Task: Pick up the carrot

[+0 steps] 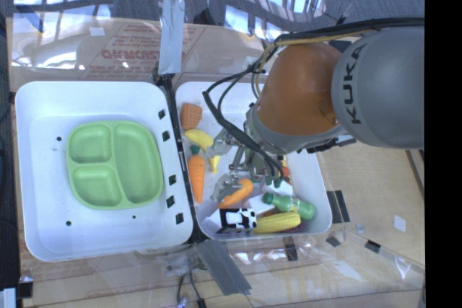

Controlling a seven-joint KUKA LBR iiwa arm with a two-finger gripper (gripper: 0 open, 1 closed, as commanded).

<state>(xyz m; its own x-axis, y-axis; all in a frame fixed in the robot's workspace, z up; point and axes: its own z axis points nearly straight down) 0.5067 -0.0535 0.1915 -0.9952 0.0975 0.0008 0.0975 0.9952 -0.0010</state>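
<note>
While the grey arm [375,86] reaches in from your right, the nearest corner of the right-hand bin [312,168] holds a corn cob [278,222], a green vegetable [292,206] just behind it and a black-and-white tag [237,218] beside them. You see the gripper [242,166] low over the middle of this bin, its metal fingers [234,177] just above a small orange piece [237,193]; whether they are spread or closed cannot be told from this angle, and nothing is plainly seen between them. You find the carrot [196,177] lying lengthwise along the bin's left wall, tip toward you, just left of the gripper and apart from it. Beyond it lie a yellow banana-like toy [199,138] and, farther still, an orange-brown item [191,114]. To your left, the other bin [43,227] carries a green divided plate [114,164]. Farthest back, taped cardboard [130,47] lines the bench.
</note>
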